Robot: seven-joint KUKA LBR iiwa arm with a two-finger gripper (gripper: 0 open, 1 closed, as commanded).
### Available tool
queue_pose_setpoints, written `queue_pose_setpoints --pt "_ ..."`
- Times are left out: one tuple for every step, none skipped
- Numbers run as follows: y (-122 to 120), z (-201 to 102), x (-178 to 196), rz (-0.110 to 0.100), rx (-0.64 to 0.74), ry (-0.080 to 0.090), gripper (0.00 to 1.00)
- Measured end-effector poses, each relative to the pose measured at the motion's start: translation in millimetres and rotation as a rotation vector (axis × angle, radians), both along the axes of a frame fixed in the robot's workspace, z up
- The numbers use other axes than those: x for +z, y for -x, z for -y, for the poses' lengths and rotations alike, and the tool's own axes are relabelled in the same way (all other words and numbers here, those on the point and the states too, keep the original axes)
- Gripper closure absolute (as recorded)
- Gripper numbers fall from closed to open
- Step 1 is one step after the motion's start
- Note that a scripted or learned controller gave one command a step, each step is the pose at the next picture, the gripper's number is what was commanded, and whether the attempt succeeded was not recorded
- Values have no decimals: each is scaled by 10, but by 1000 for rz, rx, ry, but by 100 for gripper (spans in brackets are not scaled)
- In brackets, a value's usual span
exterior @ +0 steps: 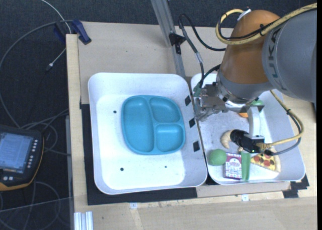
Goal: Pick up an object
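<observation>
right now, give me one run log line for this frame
arm: over right bin | tool: low at that bin's left edge, grip unclear | right bin: green ball, pizza slice, small box | left bin: blue plate

right bin's near end has a green ball [218, 157], a small pink-purple packet [233, 166] just beside it, and a toy pizza slice [265, 161] lying flat

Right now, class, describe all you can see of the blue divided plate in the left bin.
The blue divided plate looks like smooth plastic, a rounded rectangle with three compartments: one long section on its left and two smaller ones on its right. It lies flat, turned slightly askew, near the middle of the left bin. Its compartments hold nothing, and only the bin floor touches it.
</observation>
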State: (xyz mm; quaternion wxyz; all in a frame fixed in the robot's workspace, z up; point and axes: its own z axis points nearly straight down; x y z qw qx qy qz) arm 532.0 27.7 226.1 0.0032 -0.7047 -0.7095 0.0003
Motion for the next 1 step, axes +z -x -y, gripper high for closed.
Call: queue_pose_setpoints --pt "250 -470 -17 -1 -1 1 100"
